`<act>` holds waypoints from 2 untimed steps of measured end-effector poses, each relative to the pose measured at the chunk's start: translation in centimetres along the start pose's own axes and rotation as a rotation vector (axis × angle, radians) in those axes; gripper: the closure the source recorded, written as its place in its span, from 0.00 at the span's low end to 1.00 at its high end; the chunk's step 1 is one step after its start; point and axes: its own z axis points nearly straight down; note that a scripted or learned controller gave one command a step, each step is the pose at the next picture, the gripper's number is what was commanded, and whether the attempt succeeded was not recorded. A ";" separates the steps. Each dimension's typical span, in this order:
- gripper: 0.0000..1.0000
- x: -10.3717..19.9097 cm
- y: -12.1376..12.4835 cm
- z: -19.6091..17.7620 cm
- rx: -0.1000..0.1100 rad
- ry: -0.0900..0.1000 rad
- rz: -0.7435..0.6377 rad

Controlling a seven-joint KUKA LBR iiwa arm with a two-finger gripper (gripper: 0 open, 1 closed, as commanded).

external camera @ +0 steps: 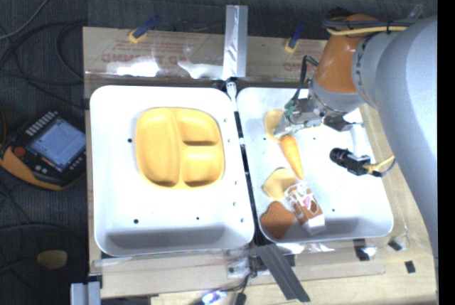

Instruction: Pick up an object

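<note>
overhead, the arm [398,76] reaches down — pincer [290,120] at the carrot [291,156].

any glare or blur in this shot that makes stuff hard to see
Camera view: the white bins are bright and nearly washed out; the arm looms soft and out of focus at right; the gripper is small and murky; the yellow tray reads clearly.

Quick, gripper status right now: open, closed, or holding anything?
Gripper: cannot be told. It sits low in the right bin, at the top end of the carrot; no object is visibly held.
</note>
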 end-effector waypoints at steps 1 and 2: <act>1.00 0.0 0.8 -3.1 0.011 0.009 0.017; 1.00 5.1 -0.6 -9.6 0.012 0.007 0.166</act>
